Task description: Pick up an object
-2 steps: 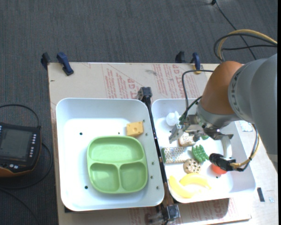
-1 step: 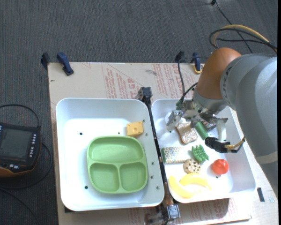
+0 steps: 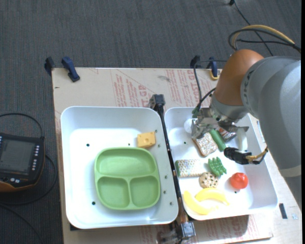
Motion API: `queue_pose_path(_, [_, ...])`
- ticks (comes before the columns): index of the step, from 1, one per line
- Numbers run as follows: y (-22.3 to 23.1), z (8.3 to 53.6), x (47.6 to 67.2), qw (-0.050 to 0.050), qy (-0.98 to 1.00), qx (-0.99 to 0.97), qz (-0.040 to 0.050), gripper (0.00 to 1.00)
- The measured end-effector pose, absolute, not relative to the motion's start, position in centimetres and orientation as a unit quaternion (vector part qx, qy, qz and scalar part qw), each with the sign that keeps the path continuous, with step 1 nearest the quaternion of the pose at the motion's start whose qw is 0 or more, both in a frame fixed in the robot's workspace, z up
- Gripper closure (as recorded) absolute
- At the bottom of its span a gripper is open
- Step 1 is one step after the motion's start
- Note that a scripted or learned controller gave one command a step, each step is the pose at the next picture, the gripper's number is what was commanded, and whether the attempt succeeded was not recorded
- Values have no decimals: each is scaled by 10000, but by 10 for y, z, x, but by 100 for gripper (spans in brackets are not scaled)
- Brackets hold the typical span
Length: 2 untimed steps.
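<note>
We see the arm reaching in from the right over the right bin. Its gripper hangs low over the upper part of that bin, directly above a speckled cracker-like piece that lies tilted just beneath the fingers. We cannot tell whether the fingers are apart or together, since the wrist body hides most of them, and we cannot confirm that anything sits between them.

The right bin contains the loose objects. A green pickle-shaped piece lies just beside the cracker-like piece, on its right. A pale rectangular wafer rests near the bin's left wall. A green leafy piece lies to the right of the wafer. A round cookie sits just below both. A red tomato sits toward the right wall. A yellow banana lies along the lower edge.

The left bin holds a green divided plate and a yellow cheese wedge near its upper right corner, just beyond the plate's rim.

A handheld pendant rests on the floor, left of the bench.
</note>
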State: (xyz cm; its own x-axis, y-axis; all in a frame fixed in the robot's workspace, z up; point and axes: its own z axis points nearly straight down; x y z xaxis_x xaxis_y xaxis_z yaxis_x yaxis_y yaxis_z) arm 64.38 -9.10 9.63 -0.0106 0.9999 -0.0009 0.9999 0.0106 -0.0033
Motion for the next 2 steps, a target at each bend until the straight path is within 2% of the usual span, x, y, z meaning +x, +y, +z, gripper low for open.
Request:
queue_pose_path(1, [-91, 96, 644, 5, -7112, -7030, 13, 0])
queue_pose_path(2, [-90, 104, 644, 17, -7127, -7014, 24, 100])
